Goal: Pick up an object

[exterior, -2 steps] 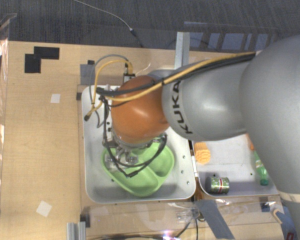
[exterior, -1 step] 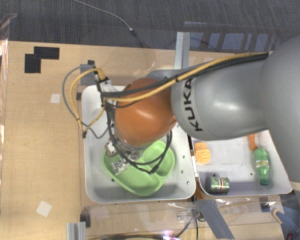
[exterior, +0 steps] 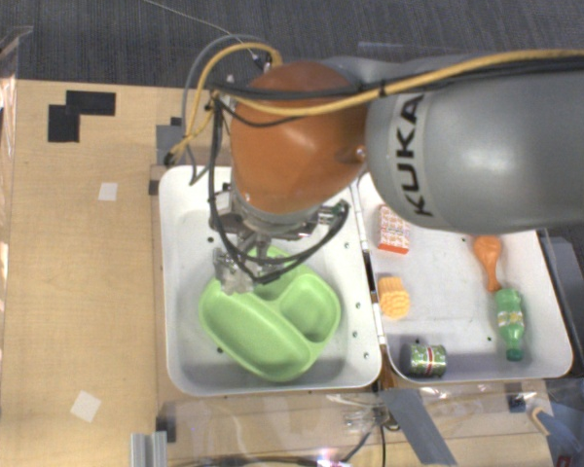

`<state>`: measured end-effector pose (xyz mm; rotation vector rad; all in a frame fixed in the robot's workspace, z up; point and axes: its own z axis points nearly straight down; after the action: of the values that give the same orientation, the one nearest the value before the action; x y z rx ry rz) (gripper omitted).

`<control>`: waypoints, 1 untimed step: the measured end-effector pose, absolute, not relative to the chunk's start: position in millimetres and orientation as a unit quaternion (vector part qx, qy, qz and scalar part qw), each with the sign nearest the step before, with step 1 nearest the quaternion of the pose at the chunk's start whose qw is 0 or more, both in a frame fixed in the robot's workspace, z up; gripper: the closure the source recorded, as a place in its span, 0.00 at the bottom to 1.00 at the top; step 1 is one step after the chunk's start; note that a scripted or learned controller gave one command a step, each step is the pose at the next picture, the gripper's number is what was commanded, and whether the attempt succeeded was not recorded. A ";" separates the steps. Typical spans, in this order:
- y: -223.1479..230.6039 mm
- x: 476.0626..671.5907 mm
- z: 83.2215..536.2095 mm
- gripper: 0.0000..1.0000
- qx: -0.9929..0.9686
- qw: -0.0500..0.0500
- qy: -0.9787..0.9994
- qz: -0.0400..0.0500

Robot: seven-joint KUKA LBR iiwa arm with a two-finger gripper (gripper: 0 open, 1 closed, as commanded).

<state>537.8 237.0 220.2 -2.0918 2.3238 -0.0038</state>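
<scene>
Two bins are sitting side by side on the tabletop [exterior: 78, 290], and the arm [exterior: 487, 134] is reaching over them from the right, its orange band [exterior: 292, 144] hanging above the left bin [exterior: 180, 261]. The pincer [exterior: 245, 266] is hovering low at the upper rim of a green divided dish [exterior: 268, 324], which is lying directly beneath and slightly toward the near side of it. That dish is stretching its long axis diagonally, from the bin's left wall toward its right wall. The wrist and cables are hiding the fingertips, so I cannot tell whether they are apart or together, or whether they are touching the dish rim. Nothing is showing between them. In the right bin [exterior: 555, 358] a carton [exterior: 393, 230], an orange waffle-like piece [exterior: 394, 300], a can [exterior: 426, 359], a bottle [exterior: 509, 321] and a drumstick [exterior: 488, 259] are lying well apart from the pincer. Judging from this, the dish is the likeliest target, and a rim grasp looks most workable.
</scene>
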 end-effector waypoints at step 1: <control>224.2 505.9 184.5 1.00 -0.424 0.004 0.906 0.001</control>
<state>505.9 224.2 184.5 -1.3280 2.8387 0.0023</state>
